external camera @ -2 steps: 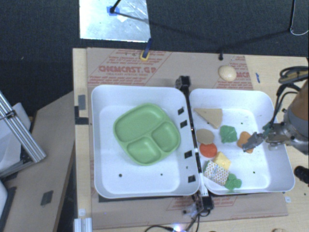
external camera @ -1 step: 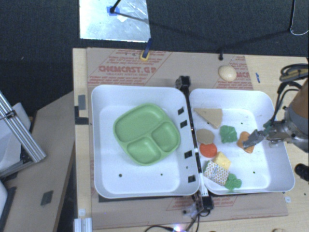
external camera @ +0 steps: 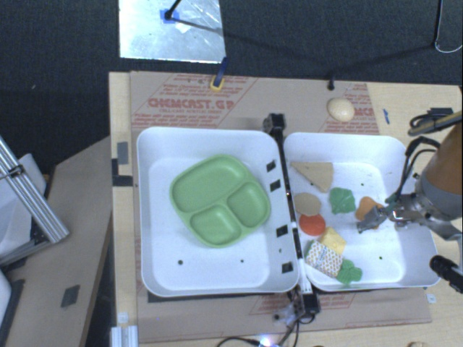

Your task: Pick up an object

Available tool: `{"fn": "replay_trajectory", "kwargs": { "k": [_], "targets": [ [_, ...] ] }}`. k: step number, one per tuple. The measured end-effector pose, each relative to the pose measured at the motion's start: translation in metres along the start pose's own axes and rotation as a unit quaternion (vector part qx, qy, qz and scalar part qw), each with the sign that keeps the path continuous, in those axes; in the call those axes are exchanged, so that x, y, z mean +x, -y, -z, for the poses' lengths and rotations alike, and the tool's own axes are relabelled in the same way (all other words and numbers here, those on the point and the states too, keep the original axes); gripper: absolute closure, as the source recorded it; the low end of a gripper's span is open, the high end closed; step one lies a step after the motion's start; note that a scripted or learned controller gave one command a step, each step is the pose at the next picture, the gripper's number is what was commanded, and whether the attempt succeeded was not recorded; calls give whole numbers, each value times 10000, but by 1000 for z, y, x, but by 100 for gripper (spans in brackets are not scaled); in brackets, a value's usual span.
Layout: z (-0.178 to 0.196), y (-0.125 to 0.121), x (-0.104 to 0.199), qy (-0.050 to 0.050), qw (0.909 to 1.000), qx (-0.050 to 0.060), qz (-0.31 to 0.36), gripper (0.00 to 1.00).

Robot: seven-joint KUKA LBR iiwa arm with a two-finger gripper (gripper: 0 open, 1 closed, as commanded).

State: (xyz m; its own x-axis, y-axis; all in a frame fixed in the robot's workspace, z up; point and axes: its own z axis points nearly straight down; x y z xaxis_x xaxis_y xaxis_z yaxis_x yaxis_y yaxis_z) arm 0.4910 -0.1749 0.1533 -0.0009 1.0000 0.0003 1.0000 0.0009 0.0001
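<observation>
The claw [external camera: 370,220] sits low in the right bin [external camera: 391,266], reaching in from the right, its dark fingertips right against an orange piece [external camera: 366,205]; whether the tips are spread or clamped, and whether the orange piece is actually between them, I cannot tell at this size. Just left of it lies a green lump [external camera: 342,199], and beyond that a tan disc [external camera: 308,203] with a red disc [external camera: 312,225] below it. A pale wedge [external camera: 315,173] lies toward the bin's far edge, and a yellow block [external camera: 333,238], a patterned piece [external camera: 325,259] and a second green bit [external camera: 350,272] cluster near the front corner. The left bin [external camera: 159,266] holds a green tray [external camera: 219,200]. Outside the bins, a pale egg [external camera: 340,108] rests on the cardboard [external camera: 188,101]. As a judgement, the pick is at the grasp stage: the claw is down at a candidate, nothing is visibly lifted, and closing, if not done, and raising remain.
</observation>
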Motion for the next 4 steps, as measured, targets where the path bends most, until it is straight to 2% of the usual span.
{"fn": "replay_trajectory", "kwargs": {
  "k": [1,2,3,4],
  "targets": [
    [-53,-8,8,-5,10000,7,3,0],
    [-69,-8,8,2,10000,-2,-1,0],
    [-58,-9,8,6,10000,-15,-2,100],
    [0,-13,0,8,10000,-13,13,100]
  ]
}}
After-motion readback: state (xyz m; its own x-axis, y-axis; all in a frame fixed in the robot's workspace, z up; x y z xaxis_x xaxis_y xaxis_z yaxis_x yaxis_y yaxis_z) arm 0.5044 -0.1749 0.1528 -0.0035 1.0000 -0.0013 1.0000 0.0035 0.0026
